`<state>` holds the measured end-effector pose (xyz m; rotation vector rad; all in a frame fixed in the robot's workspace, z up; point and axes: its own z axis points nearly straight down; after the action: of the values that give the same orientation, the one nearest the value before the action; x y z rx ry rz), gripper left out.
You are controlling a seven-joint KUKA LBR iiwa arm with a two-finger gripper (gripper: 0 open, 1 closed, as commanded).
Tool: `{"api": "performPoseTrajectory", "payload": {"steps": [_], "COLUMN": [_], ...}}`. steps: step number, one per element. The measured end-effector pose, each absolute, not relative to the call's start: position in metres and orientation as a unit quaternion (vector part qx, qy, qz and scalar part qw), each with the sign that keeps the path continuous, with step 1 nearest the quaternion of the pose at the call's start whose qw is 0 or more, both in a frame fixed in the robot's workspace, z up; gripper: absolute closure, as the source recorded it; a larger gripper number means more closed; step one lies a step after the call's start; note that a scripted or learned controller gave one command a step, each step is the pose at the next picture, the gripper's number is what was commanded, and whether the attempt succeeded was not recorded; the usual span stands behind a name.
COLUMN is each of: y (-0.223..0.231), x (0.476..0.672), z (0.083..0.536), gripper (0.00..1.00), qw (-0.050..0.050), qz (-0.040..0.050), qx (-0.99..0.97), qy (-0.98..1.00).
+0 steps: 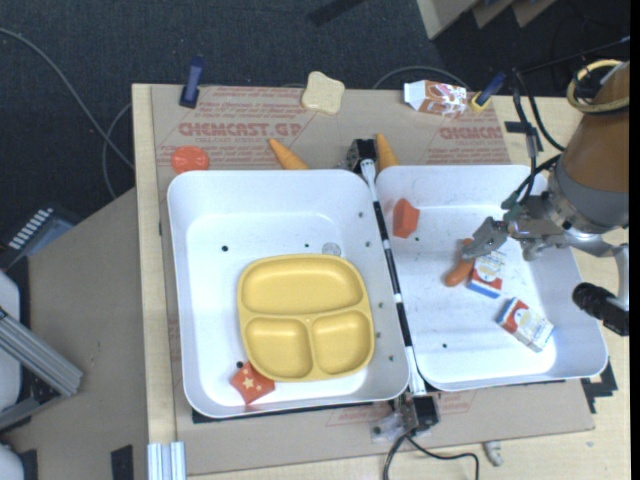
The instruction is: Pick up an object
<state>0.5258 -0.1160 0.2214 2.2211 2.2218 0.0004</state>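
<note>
Tool (487,240) over right bin (560,363), finger state unclear. Cardboard-covered tabletop (240,123), dark carpet. Left bin (200,268): yellow divided plate (305,316). Right bin: orange sausage (459,271), small cartons.

Both bins (200,268) were white. The divided plate (305,315) was yellow, and a red piece with a yellow star (252,385) lay by it. The right bin held an orange block (404,218), an orange sausage shape (459,271) and two red-white-blue cartons (525,323). The surface (240,123) was tan with red lettering.
</note>
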Motion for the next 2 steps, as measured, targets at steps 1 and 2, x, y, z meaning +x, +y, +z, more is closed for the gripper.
{"api": "performPoseTrajectory", "payload": {"steps": [1,2], "y": [-0.116,-0.111], "x": [0.561,0.582], "z": [0.154,0.088], "gripper": [0.00,0.00], "qw": [-0.002,0.003], "qz": [-0.0007,0.0022], "qx": [0.707,0.707], "qy": [0.707,0.707]}}
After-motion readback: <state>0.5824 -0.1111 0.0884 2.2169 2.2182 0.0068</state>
